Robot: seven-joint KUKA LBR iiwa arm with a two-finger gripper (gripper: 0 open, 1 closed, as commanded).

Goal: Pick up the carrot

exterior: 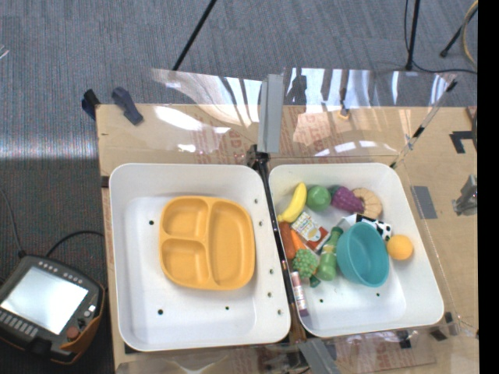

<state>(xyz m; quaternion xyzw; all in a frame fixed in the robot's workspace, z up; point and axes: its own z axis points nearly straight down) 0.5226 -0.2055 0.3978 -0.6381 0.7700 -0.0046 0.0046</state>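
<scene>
Camera view: we see two white bins side by side on the bench. The left bin [132, 201] holds a yellow divided plate [207, 241] with three compartments, lying flat near the middle.

The right bin [417, 287] carries the clutter, all crowded into its far and left part. The carrot [288, 241] lies against the bin's left wall. It is an orange piece just below the banana [295, 201] and touching the small printed carton [309, 229] on its right. Its lower end sits next to the broccoli [305, 263]; we can't tell if they touch.

Along the far wall, from left to right after the banana, sit:
- a green round fruit [318, 198]
- a purple grape bunch [348, 199]
- a tan cookie [368, 201]

A teal bowl [363, 254] sits mid-bin, with a black-and-white item [378, 227] at its far rim, too small to identify. An orange fruit [400, 247] lies just beside the bowl on the right. A green bottle [328, 262] lies between the broccoli and the bowl. A thin pinkish tube [299, 291] lies along the left wall, nearer the camera than the broccoli.

A handheld screen unit [47, 306] with a cable rests on the floor at lower left. A clear panel [343, 92] stands behind the bins.
</scene>
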